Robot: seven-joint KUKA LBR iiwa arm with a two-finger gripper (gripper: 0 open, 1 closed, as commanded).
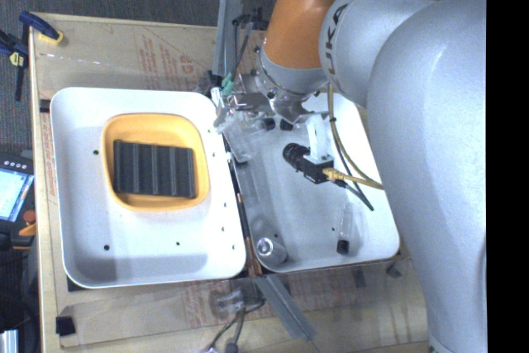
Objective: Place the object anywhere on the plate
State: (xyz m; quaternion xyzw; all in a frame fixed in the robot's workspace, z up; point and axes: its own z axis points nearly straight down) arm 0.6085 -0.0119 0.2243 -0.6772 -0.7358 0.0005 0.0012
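- Two white bins are borne side by side by the worktop: the left bin at 9 o'clock of the view, the right bin at its centre.
- The plate, yellow with rounded corners, is seen in the middle of the left bin, slightly toward 12 o'clock; its middle is taken up by a dark ridged panel.
- The arm is reached in from 3 o'clock, and the jaws are lowered over the right bin's 11 o'clock corner, just beside the rim shared by the two bins.
- Whether the jaws are open or closed cannot be told, and whether anything is held cannot be made out.
- A small metal cap is found in the right bin's 7 o'clock corner.
- A clear tube with a black end is seen toward that bin's 5 o'clock corner.
- Which of the two is the task's object cannot be told; both are well apart from the plate.
- A blue clamp is fixed at the worktop's 10 o'clock corner.
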